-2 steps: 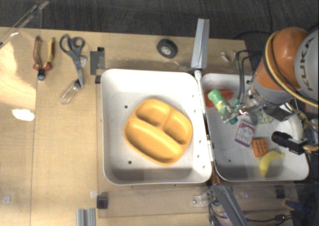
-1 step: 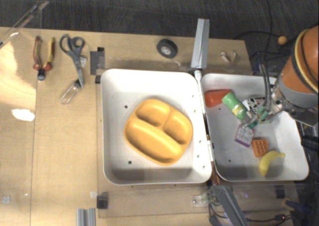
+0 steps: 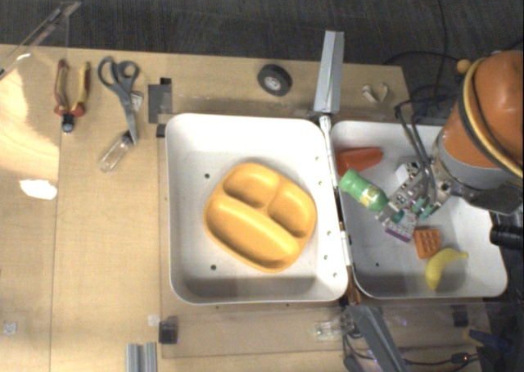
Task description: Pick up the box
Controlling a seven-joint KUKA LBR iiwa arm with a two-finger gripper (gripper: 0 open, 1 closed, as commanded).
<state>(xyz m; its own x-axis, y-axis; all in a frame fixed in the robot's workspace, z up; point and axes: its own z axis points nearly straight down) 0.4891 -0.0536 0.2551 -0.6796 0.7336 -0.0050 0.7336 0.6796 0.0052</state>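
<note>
Purple-edged box (image 3: 400, 231) lies in right bin (image 3: 483, 284), touching green bottle (image 3: 363, 190), just beside orange waffle (image 3: 426, 242). Pincer (image 3: 416, 196) hangs directly over it; finger spread cannot be told. Judged not lifted; grasp and lift outstanding.

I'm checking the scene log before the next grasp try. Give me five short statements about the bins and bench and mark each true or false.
1. A large yellow-orange molded item lies in the left bin. True.
2. The banana lies in the left bin. False: it is in the right bin, near its front edge.
3. A green bottle lies in the right bin, below a red item in the view. True.
4. The scissors lie inside a bin. False: they lie on the bench, left of the bins.
5. The hand is over the left bin. False: it is over the right bin, near the bottle.
</note>
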